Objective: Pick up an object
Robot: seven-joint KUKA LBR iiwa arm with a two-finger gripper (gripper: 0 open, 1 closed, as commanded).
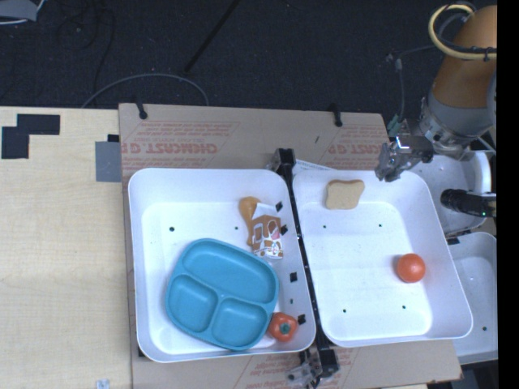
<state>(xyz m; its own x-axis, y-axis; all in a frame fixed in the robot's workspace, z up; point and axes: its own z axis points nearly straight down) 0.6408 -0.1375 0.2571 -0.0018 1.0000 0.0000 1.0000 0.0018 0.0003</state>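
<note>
My gripper (390, 168) hangs over the back right corner of the right bin (381, 331), just right of a tan slice of bread (345, 194). Nothing shows between its fingers. An orange-red tomato (411, 267) lies near the right bin's right wall. In the left bin (150, 217) rest a blue divided plate (222, 292), a red tomato with a green stem (282, 327) at the front right corner, a brown drumstick-shaped piece (248, 210) and a small printed packet (267, 237).
A black divider (297, 250) runs between the two bins. Cardboard (243, 140) lies under them, on a wooden bench (57, 250). Another white bin edge (482, 298) sits at the far right.
</note>
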